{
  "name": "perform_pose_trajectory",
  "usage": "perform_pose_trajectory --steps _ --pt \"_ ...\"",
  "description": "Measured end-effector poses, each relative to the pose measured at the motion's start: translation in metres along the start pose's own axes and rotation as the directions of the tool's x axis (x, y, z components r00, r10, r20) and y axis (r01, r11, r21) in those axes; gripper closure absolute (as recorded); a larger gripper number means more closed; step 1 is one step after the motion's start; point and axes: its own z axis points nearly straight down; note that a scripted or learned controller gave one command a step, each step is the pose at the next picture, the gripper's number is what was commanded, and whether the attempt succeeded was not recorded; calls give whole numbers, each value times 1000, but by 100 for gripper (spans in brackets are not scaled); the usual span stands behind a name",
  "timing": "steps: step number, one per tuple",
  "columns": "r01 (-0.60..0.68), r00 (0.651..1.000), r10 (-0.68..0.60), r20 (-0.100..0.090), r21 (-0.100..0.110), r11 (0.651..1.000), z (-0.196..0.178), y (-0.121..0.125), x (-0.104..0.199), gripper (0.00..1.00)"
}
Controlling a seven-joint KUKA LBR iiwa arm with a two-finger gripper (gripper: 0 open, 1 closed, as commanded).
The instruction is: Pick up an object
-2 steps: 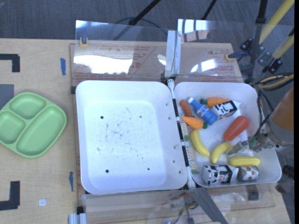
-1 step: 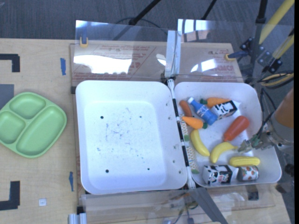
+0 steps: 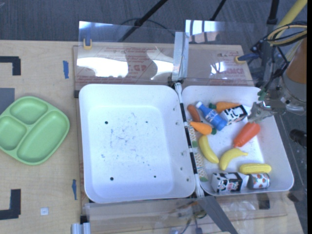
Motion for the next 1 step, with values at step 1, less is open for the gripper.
perform_pose_trajectory --steps 1 --pt "-89 996 89 1 0 996 -4 56 -40 100"
